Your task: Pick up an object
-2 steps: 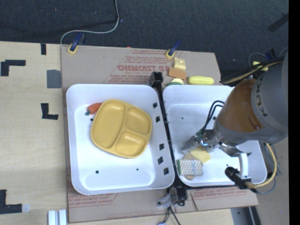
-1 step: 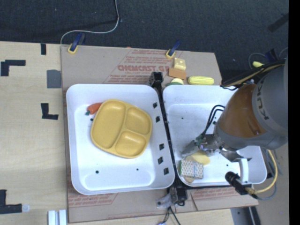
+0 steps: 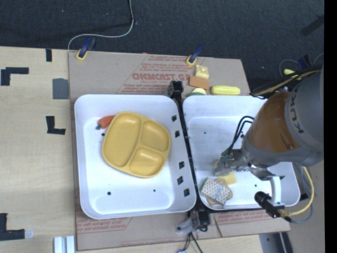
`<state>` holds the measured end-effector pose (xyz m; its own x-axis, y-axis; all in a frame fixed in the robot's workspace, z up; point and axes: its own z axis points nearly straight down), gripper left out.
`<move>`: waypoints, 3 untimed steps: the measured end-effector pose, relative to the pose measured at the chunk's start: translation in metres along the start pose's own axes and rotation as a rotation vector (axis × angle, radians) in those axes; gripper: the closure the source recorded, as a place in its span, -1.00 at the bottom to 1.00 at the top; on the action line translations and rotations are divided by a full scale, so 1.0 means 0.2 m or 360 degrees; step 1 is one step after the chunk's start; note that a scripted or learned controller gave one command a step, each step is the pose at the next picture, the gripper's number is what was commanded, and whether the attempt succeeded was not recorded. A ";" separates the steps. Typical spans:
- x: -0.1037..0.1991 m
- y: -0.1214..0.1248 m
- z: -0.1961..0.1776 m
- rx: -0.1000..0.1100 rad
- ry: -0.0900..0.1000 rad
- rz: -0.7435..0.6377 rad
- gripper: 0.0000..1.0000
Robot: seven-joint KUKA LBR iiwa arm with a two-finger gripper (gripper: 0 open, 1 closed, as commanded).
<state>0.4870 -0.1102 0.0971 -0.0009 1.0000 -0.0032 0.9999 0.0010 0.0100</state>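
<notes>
- Presently, the arm is reaching in from the right, with its grey body and orange band hanging over the right bin.
- The gripper is sitting low inside the right bin, toward its front half, with black cables looping above it.
- Whether its fingers are released or clenched cannot be told; they are too small and cluttered to read, and nothing is visibly showing between them.
- A small yellow block is lying on the bin floor just below the gripper, close to it; contact cannot be confirmed.
- A patterned, pale object is resting beside the yellow block, near the front left corner of the right bin.
- The left bin is holding a yellow divided plate, lying flat near its centre.
- An orange object is peeking out from under the plate's upper left edge.
- Behind the bins, on the cardboard sheet, a tan block, a pale green piece and a yellow corn-like toy are sitting close together.
</notes>
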 end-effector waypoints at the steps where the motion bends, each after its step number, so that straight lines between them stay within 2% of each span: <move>1: 0.01 0.00 -0.04 0.0004 0.0004 -0.0001 1.00; 2: 0.01 0.00 -0.09 0.0007 0.0007 -0.0003 1.00; 3: 0.01 0.00 -0.09 0.0007 0.0008 -0.0003 -1.00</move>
<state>0.4865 -0.1079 0.1145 -0.0027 1.0000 0.0015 1.0000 0.0027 0.0054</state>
